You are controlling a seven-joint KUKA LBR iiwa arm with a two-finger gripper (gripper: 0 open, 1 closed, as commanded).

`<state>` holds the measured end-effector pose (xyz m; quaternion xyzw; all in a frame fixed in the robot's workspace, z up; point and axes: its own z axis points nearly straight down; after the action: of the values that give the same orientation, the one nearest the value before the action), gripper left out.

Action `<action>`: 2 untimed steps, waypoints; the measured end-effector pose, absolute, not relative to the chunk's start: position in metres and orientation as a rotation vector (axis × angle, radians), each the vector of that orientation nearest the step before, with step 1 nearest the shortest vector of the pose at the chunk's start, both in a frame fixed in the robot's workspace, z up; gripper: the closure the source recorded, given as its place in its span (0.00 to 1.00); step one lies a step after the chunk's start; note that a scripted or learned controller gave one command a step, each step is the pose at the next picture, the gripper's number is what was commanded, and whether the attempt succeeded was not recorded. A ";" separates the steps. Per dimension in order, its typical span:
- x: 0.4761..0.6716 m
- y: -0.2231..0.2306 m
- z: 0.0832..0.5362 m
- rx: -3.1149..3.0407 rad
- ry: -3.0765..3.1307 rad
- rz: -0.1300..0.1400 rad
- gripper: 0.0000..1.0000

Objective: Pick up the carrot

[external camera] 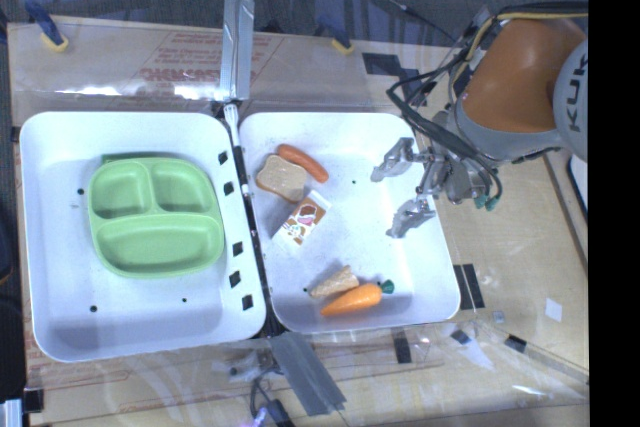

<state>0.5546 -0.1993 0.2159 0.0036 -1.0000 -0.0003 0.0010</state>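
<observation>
The carrot (353,299), orange with a small green top, lies near the front edge of the right bin (420,260), just below a tan bread piece (333,282). My gripper (400,188) hovers over the right side of that bin, well above and to the right of the carrot. Its two fingers are spread apart, with nothing between them.
In the right bin also lie a sausage (302,162), a slice of bread (281,179) and a small snack packet (301,220). The left bin (60,315) holds a green divided plate (155,215). A row of black clips runs along the divider between the bins.
</observation>
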 end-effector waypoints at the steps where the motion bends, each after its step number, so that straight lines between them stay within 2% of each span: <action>1: 0.540 -0.167 0.093 -0.001 -3.145 0.002 0.00; 2: 0.509 -0.209 0.093 0.175 -3.144 0.001 0.00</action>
<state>0.5090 -0.2088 0.0928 0.0556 -0.9984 0.0002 -0.0038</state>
